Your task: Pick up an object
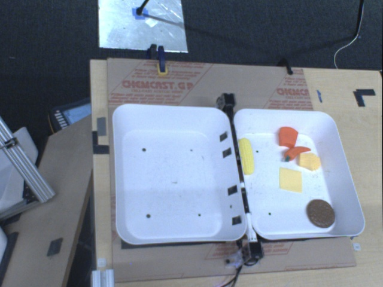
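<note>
Hand state: can't tell; flat yellow square (291, 179) & brown disc (321, 213) in right bin (344, 154) lie low, so a grab could slip.

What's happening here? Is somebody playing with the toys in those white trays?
Nobody is touching anything right now. Two white bins sit side by side on a bench. The right bin holds a few small things: a yellow corn cob by its left wall, an orange piece, a small yellow-orange chunk, a flat yellow square and a round brown disc near the front corner. A robot is meant to pick one up, but nothing has been lifted yet.
</note>
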